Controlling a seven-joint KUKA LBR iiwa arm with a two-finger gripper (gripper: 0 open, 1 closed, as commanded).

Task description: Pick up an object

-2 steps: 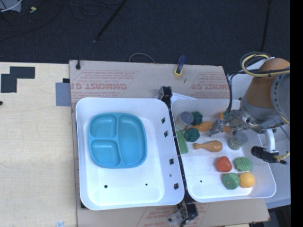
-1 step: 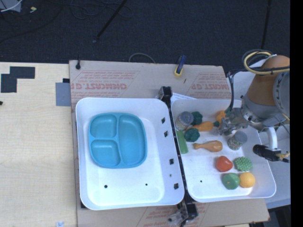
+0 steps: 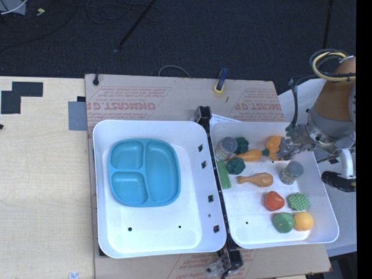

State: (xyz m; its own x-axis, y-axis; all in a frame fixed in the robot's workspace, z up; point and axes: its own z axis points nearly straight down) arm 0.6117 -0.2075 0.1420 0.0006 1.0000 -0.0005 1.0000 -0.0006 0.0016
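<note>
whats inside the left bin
A blue three-compartment tray lies flat in the left bin, toward its back. Nothing shows in its compartments. Whatever is under the tray is covered. The food toys are all in the right bin.

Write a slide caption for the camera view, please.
Gripper over toy food in the right bin; blue plate in the left.

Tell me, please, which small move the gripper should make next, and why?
Probably a short descent. The gripper hovers at the right bin's far side, close to the orange toy, and nothing visibly sits between its fingers. Whether they are open, I cannot tell.
</note>
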